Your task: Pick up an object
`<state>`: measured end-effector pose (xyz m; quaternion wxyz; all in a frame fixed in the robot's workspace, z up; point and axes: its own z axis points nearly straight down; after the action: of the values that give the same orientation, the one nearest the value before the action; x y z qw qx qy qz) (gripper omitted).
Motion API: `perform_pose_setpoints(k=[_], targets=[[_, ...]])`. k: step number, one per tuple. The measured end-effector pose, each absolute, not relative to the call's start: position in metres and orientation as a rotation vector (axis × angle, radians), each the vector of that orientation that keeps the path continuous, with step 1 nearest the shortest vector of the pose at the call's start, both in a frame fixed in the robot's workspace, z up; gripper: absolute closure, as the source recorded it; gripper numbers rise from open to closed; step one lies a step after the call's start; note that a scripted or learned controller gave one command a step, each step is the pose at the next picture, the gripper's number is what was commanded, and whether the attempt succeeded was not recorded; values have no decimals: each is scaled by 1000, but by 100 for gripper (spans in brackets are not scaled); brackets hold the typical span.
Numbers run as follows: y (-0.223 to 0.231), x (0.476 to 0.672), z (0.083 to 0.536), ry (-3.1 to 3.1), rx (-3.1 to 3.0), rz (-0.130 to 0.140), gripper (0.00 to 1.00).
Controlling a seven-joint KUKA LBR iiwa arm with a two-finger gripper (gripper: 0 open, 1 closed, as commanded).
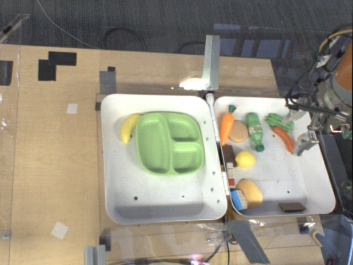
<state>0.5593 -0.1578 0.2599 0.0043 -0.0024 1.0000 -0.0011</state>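
The right bin [309, 195] holds a carrot [226, 127], a tan round bun [239, 132], a green bottle [255, 130], a green leafy piece [278, 120], a small orange pepper [285, 139], a lemon [245, 159], a yellow-brown potato [251, 191], a blue item [237, 200] and a brown bar [291, 207]. My gripper [306, 142] hangs over the bin's right side, just right of the orange pepper, with nothing visibly in it. The arm reaches in from the right edge.
The left bin [118, 197] holds a green divided plate [168, 142] with a banana [129, 127] beside its left edge. A metal divider [216, 142] separates the bins. Cables hang at the upper right around the arm [336, 87].
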Motion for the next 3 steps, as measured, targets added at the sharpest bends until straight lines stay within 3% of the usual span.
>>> perform_pose_setpoints(k=[1,2,3], targets=[[-181,558,114,3142,-107,4,0],[-131,591,90,3064,-618,-6,0],[-111,530,91,3111,-259,-7,0]])
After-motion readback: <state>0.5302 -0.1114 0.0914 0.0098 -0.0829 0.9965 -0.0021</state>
